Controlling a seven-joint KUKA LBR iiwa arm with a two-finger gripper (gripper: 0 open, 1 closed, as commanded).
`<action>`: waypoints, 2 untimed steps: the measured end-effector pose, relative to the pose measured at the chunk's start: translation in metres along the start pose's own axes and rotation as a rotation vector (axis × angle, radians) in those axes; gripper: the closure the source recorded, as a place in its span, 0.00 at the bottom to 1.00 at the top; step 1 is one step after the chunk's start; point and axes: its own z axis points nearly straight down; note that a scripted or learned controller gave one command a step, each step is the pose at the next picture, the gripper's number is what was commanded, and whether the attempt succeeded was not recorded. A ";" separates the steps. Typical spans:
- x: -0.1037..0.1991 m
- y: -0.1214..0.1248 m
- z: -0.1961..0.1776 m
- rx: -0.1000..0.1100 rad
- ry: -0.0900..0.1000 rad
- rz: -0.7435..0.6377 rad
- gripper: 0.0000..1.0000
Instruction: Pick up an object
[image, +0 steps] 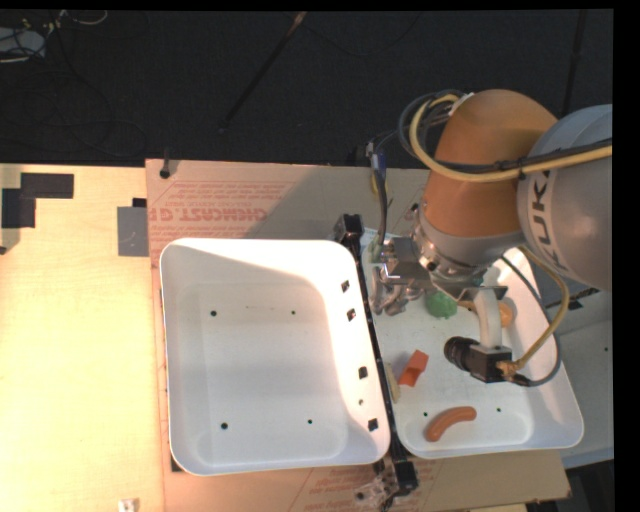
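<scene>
Two white bins sit side by side on the table (80, 340). In the right bin (540, 425), nearest lies one sausage (450, 422), then one orange block (412, 368), then one green ball (441, 303) farther back. The end effector (397, 285) hangs beside the ball; whether it is open, I cannot tell. The left bin (262, 350) lies to the left.

Strong, warm light falls from the upper right of the frame, washing out the left bin (262, 350) with glare. The arm (490, 170) shadows the right bin (545, 420). The frame's top is nearly black; focus is slightly soft.
</scene>
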 end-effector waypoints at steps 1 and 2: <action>0.055 0.013 -0.108 -0.025 0.005 -0.010 1.00; 0.123 0.076 -0.076 -0.014 0.003 -0.009 1.00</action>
